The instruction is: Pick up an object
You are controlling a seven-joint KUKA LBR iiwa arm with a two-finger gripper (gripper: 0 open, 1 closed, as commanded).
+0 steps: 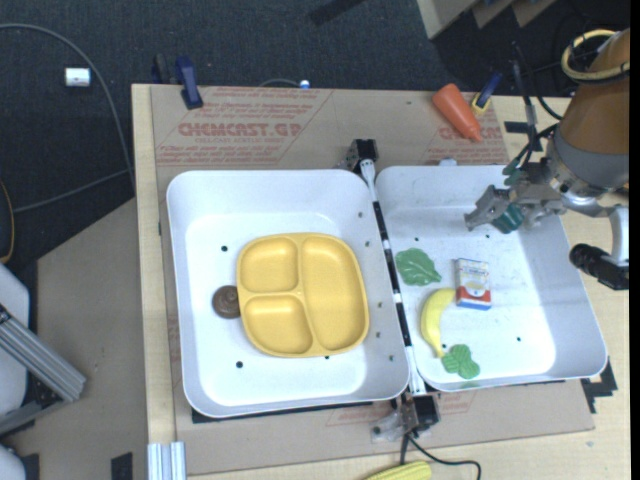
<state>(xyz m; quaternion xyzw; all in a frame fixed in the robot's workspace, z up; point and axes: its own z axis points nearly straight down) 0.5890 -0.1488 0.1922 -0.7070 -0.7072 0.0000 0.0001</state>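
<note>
In the right bin (545, 298) lie a yellow banana (435, 318), a green leaf-shaped piece (417, 265), a small green bushy piece (460, 361) and a little red, white and blue box (472, 284). My gripper (500, 213) hangs over the back part of that bin, up and to the right of the box and apart from all of these. A bit of teal shows at its tip; I cannot make out what that is.
The left bin (200, 228) holds a yellow divided plate (300, 295) with a small brown round thing (227, 301) by its left edge. An orange object (458, 113) lies on the bench behind the right bin. A black clamp (362, 153) sits between the bins.
</note>
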